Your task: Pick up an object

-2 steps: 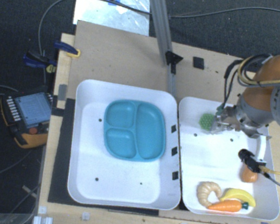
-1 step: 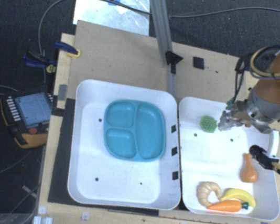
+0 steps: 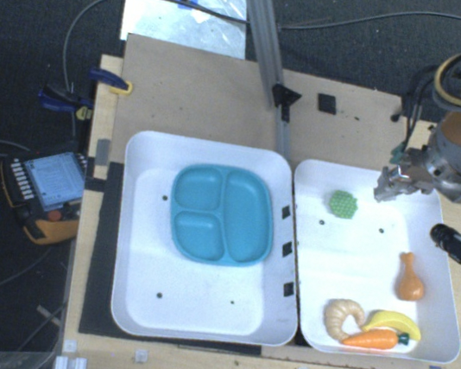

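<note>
Claw (image 3: pixel 390 187) hovers near the right bin's (image 3: pixel 448 299) far edge — grip state unreadable; green ball (image 3: pixel 343 204) looks light, bumpy — pinch across its middle.

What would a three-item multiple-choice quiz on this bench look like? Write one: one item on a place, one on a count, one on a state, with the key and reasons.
1. Where does the blue divided tray lie?
A. In the left bin
B. In the right bin
C. On the bare bench

2. How many toy foods lie in the right bin?
A. Two
B. Five
C. Eight

3. What is the state of the tool?
A. It hovers over the right bin's far edge, apart from every food
B. It presses on the blue tray
C. It rests on the carrot

Key: A, because the tray sits inside the left bin. B, because the green ball, the orange gourd, the croissant, the banana and the carrot make five. A, because the tool is near the bin's upper rim, with the green ball to its left and untouched.
</note>
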`<state>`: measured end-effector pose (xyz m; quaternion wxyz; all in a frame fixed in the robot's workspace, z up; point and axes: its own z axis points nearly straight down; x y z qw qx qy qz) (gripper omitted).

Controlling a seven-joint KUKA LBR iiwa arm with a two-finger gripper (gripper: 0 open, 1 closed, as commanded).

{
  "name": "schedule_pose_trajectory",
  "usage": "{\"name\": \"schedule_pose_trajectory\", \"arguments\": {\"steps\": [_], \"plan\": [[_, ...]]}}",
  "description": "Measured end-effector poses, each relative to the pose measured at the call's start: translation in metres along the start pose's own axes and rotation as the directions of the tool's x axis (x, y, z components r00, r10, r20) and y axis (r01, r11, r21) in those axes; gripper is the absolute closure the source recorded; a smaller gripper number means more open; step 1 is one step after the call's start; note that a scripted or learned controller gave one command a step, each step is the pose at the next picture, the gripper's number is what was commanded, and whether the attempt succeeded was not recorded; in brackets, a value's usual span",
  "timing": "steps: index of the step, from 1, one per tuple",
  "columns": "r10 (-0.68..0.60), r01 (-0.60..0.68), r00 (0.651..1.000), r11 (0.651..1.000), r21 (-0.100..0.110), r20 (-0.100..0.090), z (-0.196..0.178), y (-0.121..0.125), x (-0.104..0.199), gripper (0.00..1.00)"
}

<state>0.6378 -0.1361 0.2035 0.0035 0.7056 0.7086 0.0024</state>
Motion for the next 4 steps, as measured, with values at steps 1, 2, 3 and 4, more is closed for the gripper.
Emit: {"name": "schedule_pose_trajectory", "arguments": {"steps": [1,2,3,4], "plan": [[-0.005,0.005,1.000,1.000,0.007,-0.004,0.004,-0.017,0.055,1.00],[-0.007,0.007,1.000,1.000,0.007,-0.005,0.002,-0.020,0.114,1.00],[-0.006,0.006,1.000,1.000,0.007,-0.004,-0.013,-0.031,0.161,1.00],[-0.007,0.007,1.000,1.000,0.007,-0.005,-0.027,-0.045,0.212,1.00]]}}
